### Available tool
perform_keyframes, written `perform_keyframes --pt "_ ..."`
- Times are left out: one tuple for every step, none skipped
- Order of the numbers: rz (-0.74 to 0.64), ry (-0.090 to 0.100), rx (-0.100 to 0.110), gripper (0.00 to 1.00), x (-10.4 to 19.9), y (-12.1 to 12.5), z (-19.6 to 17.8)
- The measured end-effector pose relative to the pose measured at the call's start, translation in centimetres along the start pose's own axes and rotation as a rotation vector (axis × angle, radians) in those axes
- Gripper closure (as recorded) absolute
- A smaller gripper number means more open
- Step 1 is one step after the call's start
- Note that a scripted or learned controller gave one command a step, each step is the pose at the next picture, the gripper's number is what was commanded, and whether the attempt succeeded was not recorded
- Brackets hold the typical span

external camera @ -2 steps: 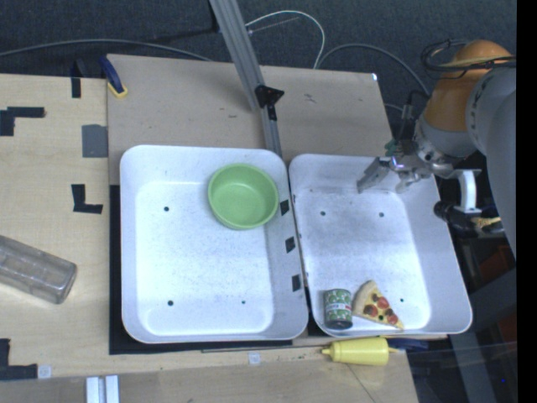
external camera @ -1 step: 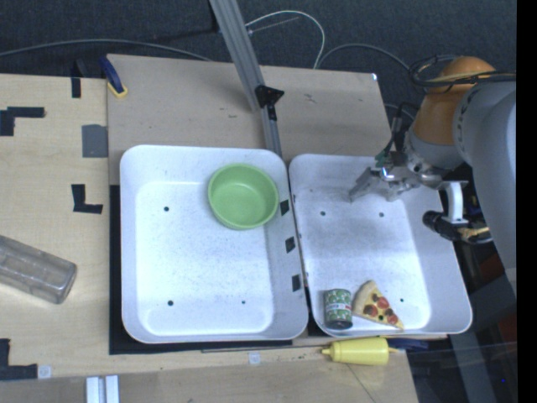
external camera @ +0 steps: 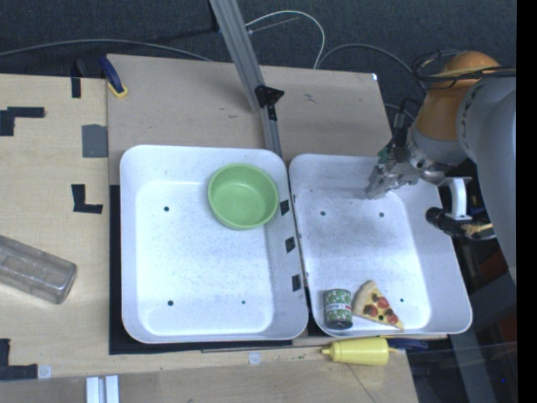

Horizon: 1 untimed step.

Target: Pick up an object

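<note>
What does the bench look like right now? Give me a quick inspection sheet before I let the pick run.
Surface: two white bins side by side, left bin and right bin, on a tan bench.
Job's things: green bowl in the left bin's far part; small can and pizza slice toy at the right bin's near edge, close together.
Clutter: yellow bottle lying on the bench just outside the right bin; clear tube at left.
Gripper: gripper over the right bin's far part, nothing seen held.
Cables: thin cables behind the bench.
Surroundings: slanted metal pole; dark floor.
</note>
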State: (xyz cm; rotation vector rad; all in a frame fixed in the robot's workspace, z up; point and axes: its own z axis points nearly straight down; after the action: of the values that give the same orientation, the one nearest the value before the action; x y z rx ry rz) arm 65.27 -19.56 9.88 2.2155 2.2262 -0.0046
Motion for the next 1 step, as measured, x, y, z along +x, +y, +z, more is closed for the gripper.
perform_keyframes --pt "0.004 0.002 -0.005 1.0 -0.09 0.32 -4.3"
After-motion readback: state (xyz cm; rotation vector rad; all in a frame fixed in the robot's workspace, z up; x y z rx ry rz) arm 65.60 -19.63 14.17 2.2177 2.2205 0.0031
